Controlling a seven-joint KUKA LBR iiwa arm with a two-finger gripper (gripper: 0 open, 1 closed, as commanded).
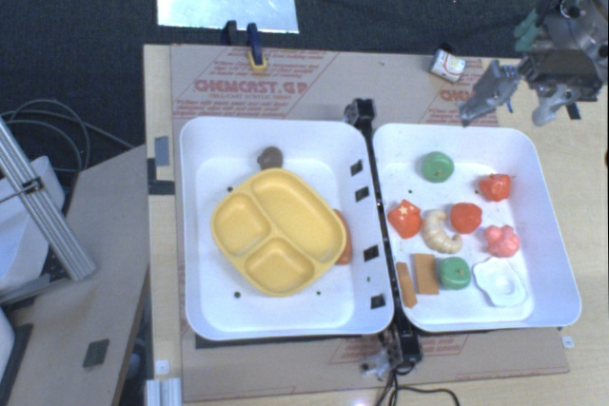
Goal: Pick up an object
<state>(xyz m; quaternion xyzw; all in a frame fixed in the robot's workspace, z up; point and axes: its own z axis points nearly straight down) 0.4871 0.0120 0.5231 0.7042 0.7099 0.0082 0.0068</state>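
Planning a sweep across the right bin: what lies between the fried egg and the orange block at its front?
In the camera view, a green round piece sits between the fried egg and the orange block.

A: Item, orange piece (pixel 342 238), left bin, far left of the fingers (pixel 495 91)?
B: Mostly hidden under the yellow tray (pixel 276 230); kind not legible.
A: Item, arm (pixel 578 9)?
B: Cut off by the upper right edge.
A: Item, small brown lump (pixel 270 157) above the tray?
B: Too small to identify.
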